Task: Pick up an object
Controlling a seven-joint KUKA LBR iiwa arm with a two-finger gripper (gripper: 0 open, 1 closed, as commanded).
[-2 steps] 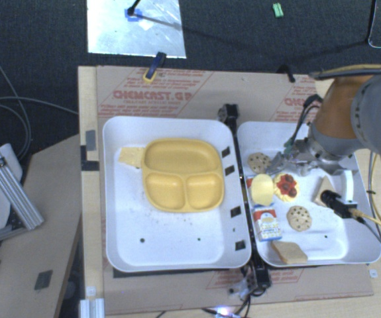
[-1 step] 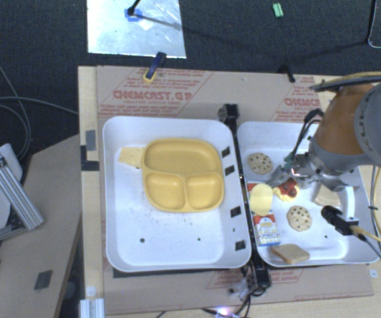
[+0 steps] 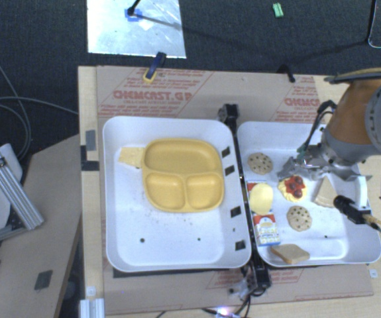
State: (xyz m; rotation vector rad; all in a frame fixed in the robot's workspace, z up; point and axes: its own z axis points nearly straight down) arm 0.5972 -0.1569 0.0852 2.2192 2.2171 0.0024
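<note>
We have our hand low in the right bin, just over a red-and-yellow toy food. Nothing looks lifted yet, so the pick remains; we cannot tell how the hand is set.

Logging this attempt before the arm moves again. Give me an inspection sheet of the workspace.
Surface: left bin and right bin side by side on a board.
Job's things: two cookies, yellow piece, red-topped piece, bread slices, small packet, all in the right bin.
Clutter: yellow tray in the left bin.
Grippers: gripper low over the red-topped piece.
Cables: black cables on the floor at left.
Surroundings: dark carpet, metal sheet.
</note>
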